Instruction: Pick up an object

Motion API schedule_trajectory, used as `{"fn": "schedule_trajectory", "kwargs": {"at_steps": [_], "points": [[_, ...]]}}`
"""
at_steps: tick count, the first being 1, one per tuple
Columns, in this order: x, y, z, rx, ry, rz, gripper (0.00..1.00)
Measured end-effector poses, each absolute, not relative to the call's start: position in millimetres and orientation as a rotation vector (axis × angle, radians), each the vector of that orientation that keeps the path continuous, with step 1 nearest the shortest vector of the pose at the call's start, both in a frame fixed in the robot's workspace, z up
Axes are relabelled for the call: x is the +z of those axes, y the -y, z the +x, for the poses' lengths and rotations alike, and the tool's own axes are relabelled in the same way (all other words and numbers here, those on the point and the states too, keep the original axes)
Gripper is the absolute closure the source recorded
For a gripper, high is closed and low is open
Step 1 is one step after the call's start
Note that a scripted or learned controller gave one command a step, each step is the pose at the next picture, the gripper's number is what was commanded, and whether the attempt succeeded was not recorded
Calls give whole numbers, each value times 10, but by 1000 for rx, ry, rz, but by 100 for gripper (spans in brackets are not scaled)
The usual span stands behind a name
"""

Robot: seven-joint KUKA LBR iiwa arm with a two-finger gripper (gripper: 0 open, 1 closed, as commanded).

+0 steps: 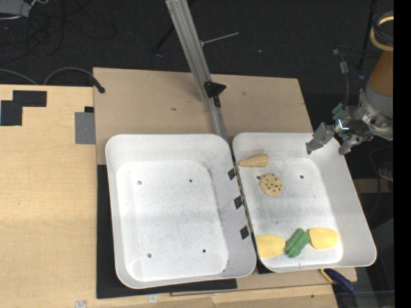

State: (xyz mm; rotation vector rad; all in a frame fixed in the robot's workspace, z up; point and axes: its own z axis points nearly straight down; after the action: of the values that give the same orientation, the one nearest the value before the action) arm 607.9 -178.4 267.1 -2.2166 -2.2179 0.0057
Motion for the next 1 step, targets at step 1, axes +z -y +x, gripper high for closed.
{"fn": "schedule_trajectory", "kwargs": {"at_steps": [1], "points": [[2698,1782,6087,2,2223,-2217,0]]}}
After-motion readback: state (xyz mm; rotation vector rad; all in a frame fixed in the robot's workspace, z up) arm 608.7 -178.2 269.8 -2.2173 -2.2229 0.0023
